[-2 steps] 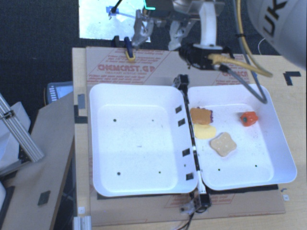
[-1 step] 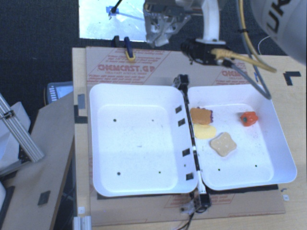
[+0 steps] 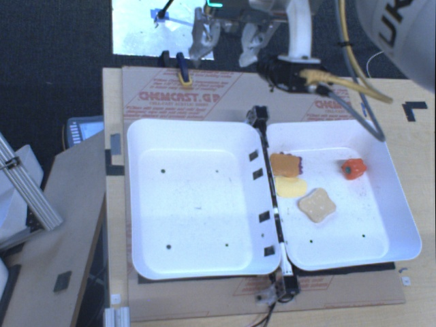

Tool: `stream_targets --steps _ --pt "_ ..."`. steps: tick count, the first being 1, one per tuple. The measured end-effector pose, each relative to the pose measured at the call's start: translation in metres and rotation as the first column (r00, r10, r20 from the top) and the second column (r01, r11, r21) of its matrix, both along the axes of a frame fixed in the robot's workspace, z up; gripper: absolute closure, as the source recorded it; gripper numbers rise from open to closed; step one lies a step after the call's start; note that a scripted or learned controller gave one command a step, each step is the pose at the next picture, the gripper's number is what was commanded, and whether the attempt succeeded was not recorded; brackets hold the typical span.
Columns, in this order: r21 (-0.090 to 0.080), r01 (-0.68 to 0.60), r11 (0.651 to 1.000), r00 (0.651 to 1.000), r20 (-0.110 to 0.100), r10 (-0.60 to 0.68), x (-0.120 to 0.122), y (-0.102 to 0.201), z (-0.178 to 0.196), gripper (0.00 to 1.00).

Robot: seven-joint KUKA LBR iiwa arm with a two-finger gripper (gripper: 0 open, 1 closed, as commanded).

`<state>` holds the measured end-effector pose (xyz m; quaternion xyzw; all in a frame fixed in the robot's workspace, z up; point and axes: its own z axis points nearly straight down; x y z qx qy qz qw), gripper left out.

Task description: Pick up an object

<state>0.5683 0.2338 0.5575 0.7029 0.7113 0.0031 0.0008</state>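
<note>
**End effector up high, nothing in its grip**

Nearest the lower edge of the frame is the front lip of the table [image 3: 204,298], with a cardboard sheet under both bins. On it sit two shallow white bins side by side. The left bin [image 3: 194,251] takes up the centre-left of the frame.

The right bin [image 3: 381,244] holds four small things, all in its upper-left half. Closest to the lower edge is a tan toast-shaped piece [image 3: 317,205]. Just above and left of it lies a pale yellow flat piece [image 3: 291,187], touching or nearly touching it. Above that, against the bin's left wall, is an orange-brown block [image 3: 285,164] with a bit of purple at its right side. Well apart from these, toward the right of the bin, rests a small red-orange object [image 3: 353,169].

Farther back, at the top centre of the frame, my end effector [image 3: 228,43] hangs above the far edge of the table, beyond both bins. Its two fingers [image 3: 201,38] stand spread apart with clear space between them, gripping nothing.
</note>
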Motion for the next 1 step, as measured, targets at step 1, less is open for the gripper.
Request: stream_targets --steps 1 --pt "0.0 0.0 1.0 1.0 0.0 0.0 0.0 0.0 0.0 0.0"
